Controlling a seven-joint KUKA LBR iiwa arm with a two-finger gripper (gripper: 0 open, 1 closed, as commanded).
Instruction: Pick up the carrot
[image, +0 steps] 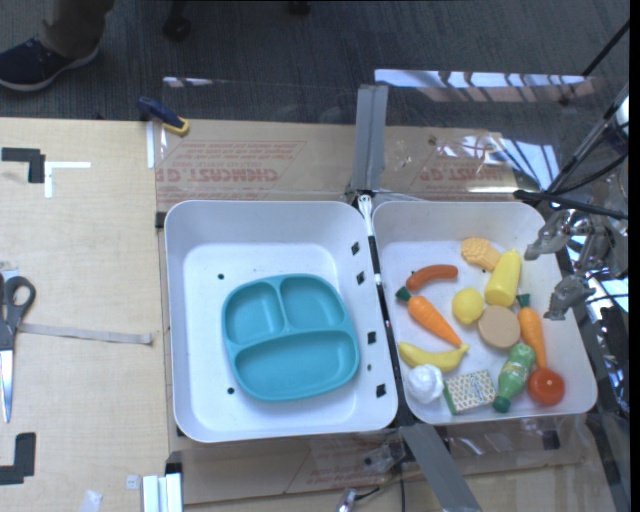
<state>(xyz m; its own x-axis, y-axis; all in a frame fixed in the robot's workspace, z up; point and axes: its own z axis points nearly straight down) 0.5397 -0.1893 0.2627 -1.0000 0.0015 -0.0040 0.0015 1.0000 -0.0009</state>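
From the camera view, my gripper (556, 268) hangs at the right bin's (392, 330) right wall, fingers apart, holding nothing. The carrot (432, 316) lies left-centre between sausage (432, 276) and banana (432, 354); I should straddle its middle crosswise.

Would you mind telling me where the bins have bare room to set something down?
Right bin: bare floor between its far wall and the sausage; crowded toward the near-right. Left bin: bare strips around the blue plate.
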